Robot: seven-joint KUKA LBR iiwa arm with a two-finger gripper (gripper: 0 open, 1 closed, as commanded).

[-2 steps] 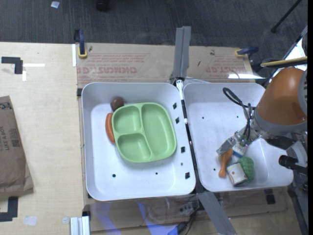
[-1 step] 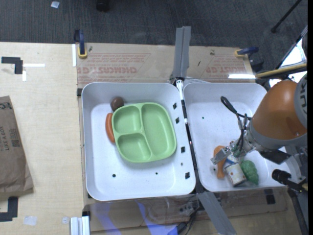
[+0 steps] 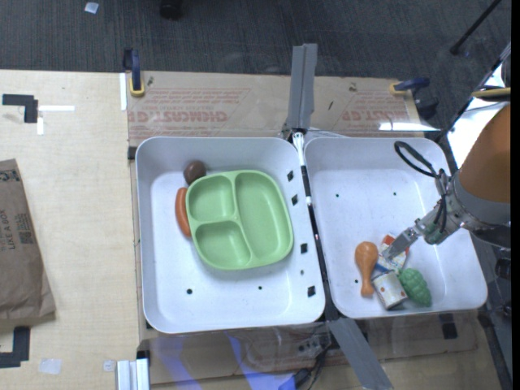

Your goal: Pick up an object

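From the camera above, I see two white bins side by side, and my arm (image 3: 487,169) comes in from the right over the right bin (image 3: 366,193). This bin has much free floor in its far and left parts; its things are all gathered near the front edge, toward the right corner. The left bin (image 3: 162,291) holds a green divided plate (image 3: 240,218) that covers most of its middle, with an orange sausage-like piece (image 3: 182,212) at the plate's left rim and a small brown round thing (image 3: 194,171) at its upper left; free floor there is mainly along the front. My arm slopes down and to the left, the orange band is near the right edge of the view, and my claw (image 3: 396,249) points down-left to the small group of things. It is low over a small red, white and blue item (image 3: 387,242), but I cannot tell if my fingers are spread or closed, or if anything is between them. Just left lies an orange drumstick-shaped toy (image 3: 368,266), its long axis nearly upright in the picture, thick end far, thin end toward the front edge. Beside it lies a grey can-like thing (image 3: 390,289), and a green bumpy thing (image 3: 415,286) touches it on the right, near the front wall.
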